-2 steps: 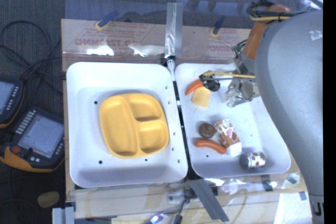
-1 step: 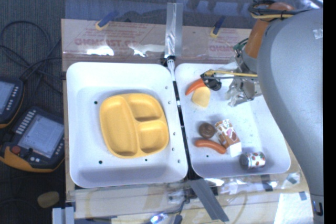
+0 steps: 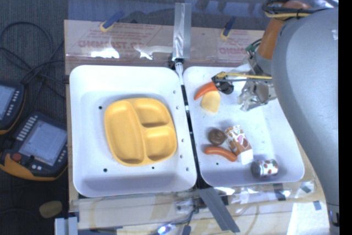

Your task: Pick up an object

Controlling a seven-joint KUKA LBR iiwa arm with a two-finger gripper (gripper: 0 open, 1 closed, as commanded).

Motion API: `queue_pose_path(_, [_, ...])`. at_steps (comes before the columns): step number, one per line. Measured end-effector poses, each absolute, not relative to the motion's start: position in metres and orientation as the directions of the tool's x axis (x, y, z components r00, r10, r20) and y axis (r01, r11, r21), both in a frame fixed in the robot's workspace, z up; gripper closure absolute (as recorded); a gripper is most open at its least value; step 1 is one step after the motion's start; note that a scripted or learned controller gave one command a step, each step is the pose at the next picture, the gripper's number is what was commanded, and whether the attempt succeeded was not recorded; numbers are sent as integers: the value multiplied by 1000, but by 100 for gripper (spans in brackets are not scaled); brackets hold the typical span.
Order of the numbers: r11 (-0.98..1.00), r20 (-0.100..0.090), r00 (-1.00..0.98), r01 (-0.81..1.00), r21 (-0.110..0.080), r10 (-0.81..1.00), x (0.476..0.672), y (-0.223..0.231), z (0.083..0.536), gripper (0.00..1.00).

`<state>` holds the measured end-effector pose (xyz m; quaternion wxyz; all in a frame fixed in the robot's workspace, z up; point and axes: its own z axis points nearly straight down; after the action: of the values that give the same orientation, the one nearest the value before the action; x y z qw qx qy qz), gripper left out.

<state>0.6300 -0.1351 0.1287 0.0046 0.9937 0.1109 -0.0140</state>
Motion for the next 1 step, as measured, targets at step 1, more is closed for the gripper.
queue_pose_path(1, [-975,-34,974,224,6,224,629,-135,137,100])
